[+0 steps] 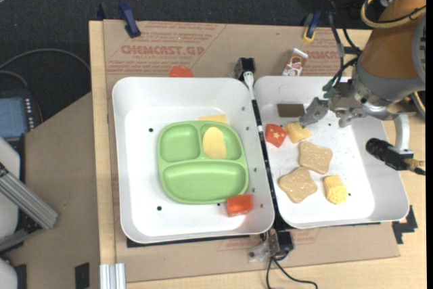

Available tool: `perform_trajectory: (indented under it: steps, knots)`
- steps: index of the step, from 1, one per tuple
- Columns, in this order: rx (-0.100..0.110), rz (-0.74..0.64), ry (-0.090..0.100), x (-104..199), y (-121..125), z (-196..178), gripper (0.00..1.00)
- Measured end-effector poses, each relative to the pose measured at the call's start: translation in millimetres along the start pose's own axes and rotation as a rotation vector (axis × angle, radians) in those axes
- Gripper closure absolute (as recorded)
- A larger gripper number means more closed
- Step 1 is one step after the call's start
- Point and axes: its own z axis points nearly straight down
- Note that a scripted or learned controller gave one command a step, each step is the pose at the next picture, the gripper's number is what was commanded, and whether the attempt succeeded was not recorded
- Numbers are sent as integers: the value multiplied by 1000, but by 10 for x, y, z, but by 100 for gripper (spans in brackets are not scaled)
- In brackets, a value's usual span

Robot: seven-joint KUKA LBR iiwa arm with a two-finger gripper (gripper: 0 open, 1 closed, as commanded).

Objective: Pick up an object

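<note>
Arm (396, 44) cropped at right edge

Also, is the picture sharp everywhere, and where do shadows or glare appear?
Camera view: the arm is softly blurred; the green plate looks sharp with faint sheen; the white bins are evenly lit, soft shadows under the toast pieces.

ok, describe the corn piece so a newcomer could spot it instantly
Look in the right-hand white bin, at the cluster of toy food near its middle. Go to the front of that cluster: the corn piece lies just right of the nearer of two tan bread slices. It is the only bright yellow, bumpy, stubby cylinder; its neighbours are flat and beige.
</note>
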Motion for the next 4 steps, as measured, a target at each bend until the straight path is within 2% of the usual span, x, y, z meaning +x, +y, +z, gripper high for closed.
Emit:
perform_trajectory:
  steps: [1,2,3,4]
  knots:
    - [3,5,-2,-182,-544,1055,0]
    - [-8,2,-6,-675,10,1002,0]
    - [7,0,4,-156,-841,1019,0]
    - [-6,-5,-2,232,-355,1012,0]
